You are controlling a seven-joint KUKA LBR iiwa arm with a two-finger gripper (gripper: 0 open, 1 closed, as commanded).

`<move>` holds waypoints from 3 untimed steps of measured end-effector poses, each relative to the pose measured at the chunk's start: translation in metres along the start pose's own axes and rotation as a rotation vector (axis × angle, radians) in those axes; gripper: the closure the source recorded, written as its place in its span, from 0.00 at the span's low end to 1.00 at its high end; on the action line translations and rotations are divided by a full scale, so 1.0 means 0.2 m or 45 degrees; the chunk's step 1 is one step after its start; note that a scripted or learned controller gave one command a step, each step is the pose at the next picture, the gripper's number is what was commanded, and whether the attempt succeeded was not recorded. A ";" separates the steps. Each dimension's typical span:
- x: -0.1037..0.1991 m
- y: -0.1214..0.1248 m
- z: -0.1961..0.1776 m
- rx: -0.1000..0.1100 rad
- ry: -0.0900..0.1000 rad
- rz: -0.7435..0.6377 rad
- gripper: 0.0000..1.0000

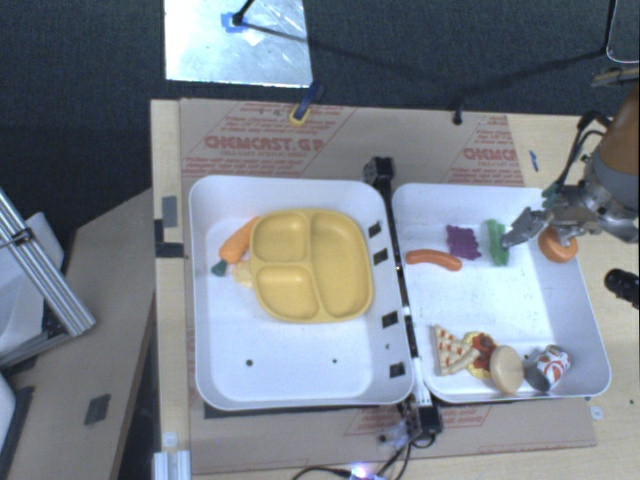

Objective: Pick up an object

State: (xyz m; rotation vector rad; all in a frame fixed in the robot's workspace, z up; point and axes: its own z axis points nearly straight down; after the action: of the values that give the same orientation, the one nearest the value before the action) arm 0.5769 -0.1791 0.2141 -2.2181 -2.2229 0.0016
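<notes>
A: Where is the arm (620,163)?

B: At the far right, above the right bin's (500,288) upper right corner. The gripper (532,226) reaches left over the bin rim, and its grey tip hangs just beside a green toy vegetable (495,241).

A: Are the jaws open or closed?

B: I cannot tell; the tip is small and blurred, and nothing can be made out between them. An orange round toy (558,246) sits right under the wrist at the bin's edge.

A: What else lies in that bin?

B: A purple toy (462,240) is just left of the green one, and a toy hot dog sausage (433,259) lies left of that, near the divider. Along the near edge there is a toy pizza slice (456,349), a red toy piece (483,346) touching it, a tan round toy (506,368) and a red and white can (548,365) tipped over in the corner.

A: And the left bin (290,368)?

B: A yellow divided plate (305,265) with three compartments sits in it. A toy carrot (238,239) lies against the plate's left rim, with its green end toward the bin's left wall.

A: What is under the bins?

B: A cardboard sheet (270,138) with red printing on the wooden table (120,268).
</notes>
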 end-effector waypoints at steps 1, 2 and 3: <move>0.04 -0.01 0.23 0.001 0.001 0.002 0.00; 0.00 0.00 0.46 0.001 0.000 0.002 0.00; 0.00 0.01 0.59 -0.008 -0.002 0.002 0.00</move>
State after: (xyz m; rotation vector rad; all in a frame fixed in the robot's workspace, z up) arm 0.5790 -0.1792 0.0968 -2.2234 -2.2256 -0.0039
